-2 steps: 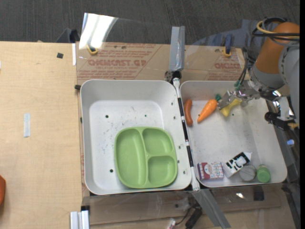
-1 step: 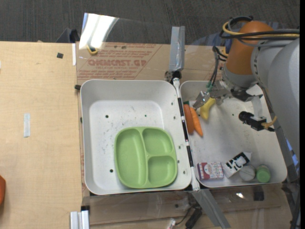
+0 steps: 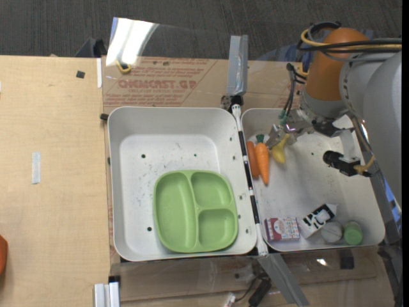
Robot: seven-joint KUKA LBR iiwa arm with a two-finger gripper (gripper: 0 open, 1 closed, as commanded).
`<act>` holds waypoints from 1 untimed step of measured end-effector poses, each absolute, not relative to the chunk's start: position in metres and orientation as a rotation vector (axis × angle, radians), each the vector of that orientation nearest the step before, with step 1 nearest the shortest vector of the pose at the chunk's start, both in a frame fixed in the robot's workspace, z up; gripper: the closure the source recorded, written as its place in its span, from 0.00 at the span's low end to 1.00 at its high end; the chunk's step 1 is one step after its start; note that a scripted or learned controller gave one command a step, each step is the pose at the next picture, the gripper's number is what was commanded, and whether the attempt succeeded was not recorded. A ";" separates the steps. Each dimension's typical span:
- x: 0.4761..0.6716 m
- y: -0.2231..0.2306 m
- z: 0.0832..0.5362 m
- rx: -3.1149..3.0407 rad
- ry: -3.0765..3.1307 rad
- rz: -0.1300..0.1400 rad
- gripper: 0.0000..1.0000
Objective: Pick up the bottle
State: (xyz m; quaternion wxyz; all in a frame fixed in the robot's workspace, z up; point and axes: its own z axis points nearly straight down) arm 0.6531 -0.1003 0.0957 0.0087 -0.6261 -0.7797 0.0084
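Two white bins (image 3: 121, 171) on wood bench (image 3: 51, 171), dark carpet (image 3: 192, 11) behind; end effector (image 3: 281, 136) state unclear.

Pale wooden bench (image 3: 51, 171) bearing two shallow white plastic bins side by side: left bin (image 3: 121, 171), right bin (image 3: 370, 203). Brown printed cardboard sheet (image 3: 160, 82) lying behind bins. Small clear strip (image 3: 36, 168) lying far from fingers.

**Two bins, side by side**

The left bin (image 3: 121, 171) holds a divided plate (image 3: 195, 210) toward its near edge. In the right bin (image 3: 367, 203), two carrots (image 3: 258, 162) lie against the left wall (a banana (image 3: 279, 151) just beside them); a carton (image 3: 282, 228) and the bottle (image 3: 332, 226) lie along the near wall.
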 end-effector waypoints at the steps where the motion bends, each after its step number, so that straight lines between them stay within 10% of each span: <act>1: 0.656 -0.101 0.098 -1.963 -2.443 0.017 0.00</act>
